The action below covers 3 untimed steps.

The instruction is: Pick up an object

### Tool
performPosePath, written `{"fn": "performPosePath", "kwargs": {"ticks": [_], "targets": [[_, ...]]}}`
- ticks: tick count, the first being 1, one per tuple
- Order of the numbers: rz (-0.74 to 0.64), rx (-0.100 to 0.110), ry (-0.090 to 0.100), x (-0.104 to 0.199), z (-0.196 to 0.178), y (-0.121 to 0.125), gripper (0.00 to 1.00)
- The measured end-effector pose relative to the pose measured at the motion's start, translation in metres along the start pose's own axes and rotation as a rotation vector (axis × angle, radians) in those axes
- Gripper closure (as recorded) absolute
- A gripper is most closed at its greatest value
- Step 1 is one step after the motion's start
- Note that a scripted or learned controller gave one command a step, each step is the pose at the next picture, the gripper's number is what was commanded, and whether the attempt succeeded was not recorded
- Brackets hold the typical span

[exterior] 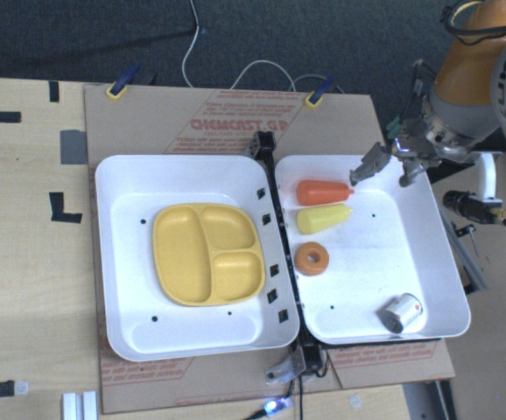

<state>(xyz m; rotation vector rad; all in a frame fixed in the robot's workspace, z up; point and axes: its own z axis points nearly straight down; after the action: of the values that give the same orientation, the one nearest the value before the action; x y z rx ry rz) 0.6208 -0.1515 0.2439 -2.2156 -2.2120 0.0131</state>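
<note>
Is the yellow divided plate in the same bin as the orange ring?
No, the yellow divided plate lies alone in the left bin, while the orange ring lies in the right bin.

Two white bins (122,322) on cardboard sheet (227,125) — white cable (262,66), blue clips (123,80)
</note>
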Motion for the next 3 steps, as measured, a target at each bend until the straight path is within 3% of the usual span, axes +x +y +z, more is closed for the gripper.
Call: {"fn": "performPosePath", "kwargs": {"ticks": [1,3], "targets": [[-0.003,-0.012,-0.002,0.0,-0.007,0.002,0.0],[-0.002,-0.006,-0.002,-0.008,0.118,-0.003,0.0]]}}
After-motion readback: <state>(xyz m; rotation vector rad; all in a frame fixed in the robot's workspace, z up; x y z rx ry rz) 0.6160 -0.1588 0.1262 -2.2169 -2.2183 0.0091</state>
